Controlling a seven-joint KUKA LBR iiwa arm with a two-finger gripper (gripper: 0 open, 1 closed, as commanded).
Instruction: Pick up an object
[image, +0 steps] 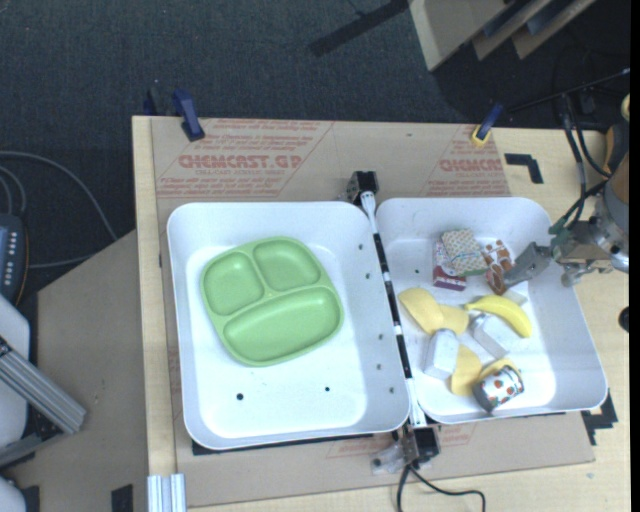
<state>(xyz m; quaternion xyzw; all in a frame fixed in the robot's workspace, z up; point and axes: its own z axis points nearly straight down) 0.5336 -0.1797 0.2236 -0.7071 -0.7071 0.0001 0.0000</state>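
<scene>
The right white bin (570, 375) holds a loose heap of small objects. A patterned packet (458, 252) and a red-and-white wrapper (495, 262) lie at its back. A banana (507, 313) and a yellow lump (430, 310) lie mid-bin. Nearer the front are a white block (441, 352), a yellow wedge (465, 370) and a small can (498, 388) on its side. My gripper (545, 262) hangs over the bin's right part, just right of the wrapper and above the banana. Nothing shows held in it.
The left white bin (200, 400) holds a green divided plate (270, 298). A black hinge strip (385, 300) runs between the bins. The arm (605, 240) comes in over the right bin's rim. Blue clamps (186, 112) grip the board's back edge.
</scene>
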